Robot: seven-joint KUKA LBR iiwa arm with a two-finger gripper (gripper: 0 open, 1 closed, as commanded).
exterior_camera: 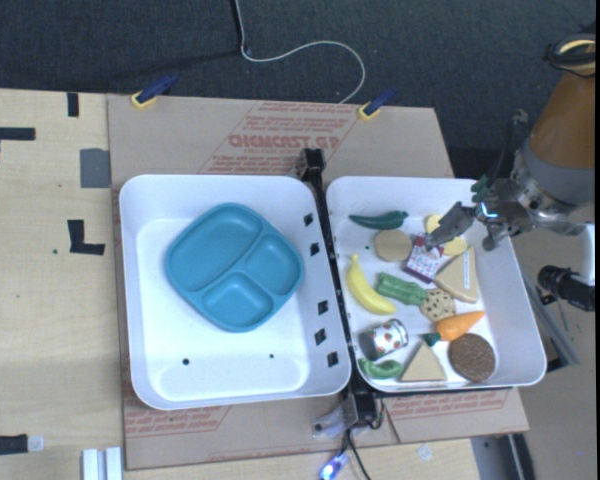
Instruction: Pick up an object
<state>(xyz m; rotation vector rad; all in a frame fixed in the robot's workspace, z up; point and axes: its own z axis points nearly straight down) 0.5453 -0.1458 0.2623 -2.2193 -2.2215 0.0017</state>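
Observation:
The right bin (525,313) holds several toy foods: a green chili (378,219), a tan roll (390,245), a purple-and-white packet (422,261), a banana (363,286), a green pickle (402,290), a carrot (458,324), a brown round patty (472,356) and a small can (385,340). My gripper (462,234) hangs over the bin's upper right part, open, with nothing between its fingers. Its left finger (446,224) slants down toward the packet and crosses a yellow piece (454,240). The right finger (492,234) is near a pale wedge (462,276).
The left bin (145,298) holds a blue divided plate (235,265). A black divider (325,268) runs between the bins. A white cable (310,53) loops behind them. The arm's orange band (565,118) stands over the bench's right edge.

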